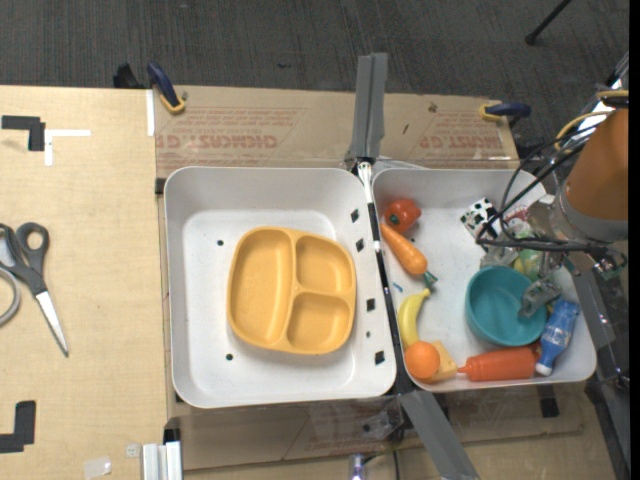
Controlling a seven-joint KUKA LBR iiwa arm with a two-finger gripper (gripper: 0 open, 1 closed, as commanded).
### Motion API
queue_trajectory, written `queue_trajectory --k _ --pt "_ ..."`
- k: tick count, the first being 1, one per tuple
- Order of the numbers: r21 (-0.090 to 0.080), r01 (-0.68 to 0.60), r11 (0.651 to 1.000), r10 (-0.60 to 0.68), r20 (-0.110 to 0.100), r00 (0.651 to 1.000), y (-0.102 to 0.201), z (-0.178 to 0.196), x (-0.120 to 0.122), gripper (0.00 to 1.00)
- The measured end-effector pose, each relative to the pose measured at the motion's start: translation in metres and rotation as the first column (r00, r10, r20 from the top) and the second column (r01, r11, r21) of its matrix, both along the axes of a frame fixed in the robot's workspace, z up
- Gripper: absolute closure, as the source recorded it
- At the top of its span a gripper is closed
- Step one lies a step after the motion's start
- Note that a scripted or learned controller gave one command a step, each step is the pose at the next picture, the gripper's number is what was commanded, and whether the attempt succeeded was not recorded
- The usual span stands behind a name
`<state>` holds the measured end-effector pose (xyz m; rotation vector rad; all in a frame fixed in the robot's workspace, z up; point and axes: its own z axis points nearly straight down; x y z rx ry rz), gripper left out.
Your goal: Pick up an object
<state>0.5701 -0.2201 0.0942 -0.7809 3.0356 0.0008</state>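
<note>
Gripper [537,296] over teal bowl [498,308], blue bottle [558,334] just beside.

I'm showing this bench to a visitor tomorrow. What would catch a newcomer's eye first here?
Most likely the yellow divided plate, lying alone in the left bin. Next comes the bright clutter in the right bin: a teal bowl with a carrot, tomato, banana and orange to its left. The hand hangs over the bowl's right rim.
</note>
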Motion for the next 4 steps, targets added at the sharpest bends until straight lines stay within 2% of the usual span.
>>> queue_trajectory --k 1,2,4 --pt "-0.001 0.043 0.999 -0.043 0.022 0.999 0.108 0.005 -0.060 0.00" --pt "-0.002 -0.073 0.997 0.073 -0.001 0.997 0.119 -0.001 -0.009 0.00" --pt "0.003 -0.250 0.968 0.250 -0.001 0.968 0.029 -0.001 0.043 0.00"
